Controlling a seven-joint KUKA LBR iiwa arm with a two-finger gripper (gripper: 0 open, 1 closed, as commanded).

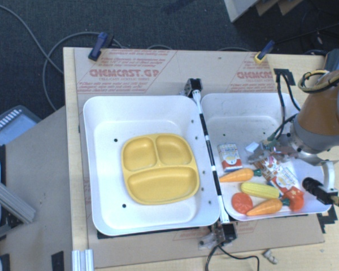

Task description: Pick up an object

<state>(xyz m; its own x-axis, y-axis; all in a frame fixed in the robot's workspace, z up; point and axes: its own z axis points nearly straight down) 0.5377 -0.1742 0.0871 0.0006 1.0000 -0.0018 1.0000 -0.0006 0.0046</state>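
Observation:
The right bin point(237, 109) holds several toy foods in its near half. A white and red packet point(229, 156) lies by the divider, with an orange carrot point(236, 176) just below it. Nearer the front are a yellow corn cob point(260, 191), a red tomato point(242, 202), a second carrot point(265, 208) and a red pepper point(294, 198). A crinkled red and white wrapper point(278, 173) lies right of the first carrot. My gripper point(266, 151) is low over the wrapper's upper end, next to a small pale blue item point(252, 148). Nothing is visibly lifted.
The left bin point(101, 123) carries a yellow three-compartment plate point(158, 168). A black clamp point(193, 86) sits at the far end of the divider between the bins. The arm's grey and orange body point(322, 117) covers the right bin's right wall. Black cables hang near it.

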